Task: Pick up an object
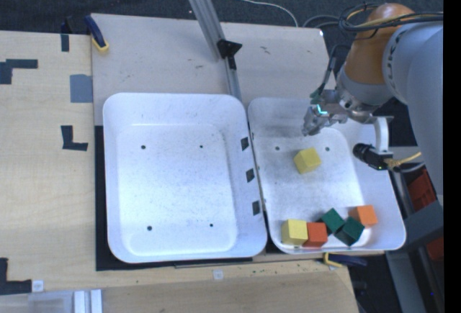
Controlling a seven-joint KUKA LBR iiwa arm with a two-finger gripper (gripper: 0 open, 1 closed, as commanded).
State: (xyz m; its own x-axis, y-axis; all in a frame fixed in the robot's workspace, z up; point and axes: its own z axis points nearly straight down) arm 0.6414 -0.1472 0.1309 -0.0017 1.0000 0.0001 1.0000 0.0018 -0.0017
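The pick looks barely begun: the arm's pincer [314,122] hangs over the right shallow white bin [270,117], its opening impossible to tell and nothing visibly gripped, while the nearest yellow cube [307,160] lies just below it, untouched.

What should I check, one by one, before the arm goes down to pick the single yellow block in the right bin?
1. Target is free of neighbours: ok. The yellow block lies alone, apart from the cluster of blocks at the near edge.
2. Gripper is above the right bin: ok.
3. Gripper is directly over the target: not ok; it sits up-view of the block, near the far wall.
4. Fingers open enough: cannot tell.
5. Block is square to the gripper: cannot tell; it looks turned in the bin.
6. Gripper carries nothing: cannot tell.
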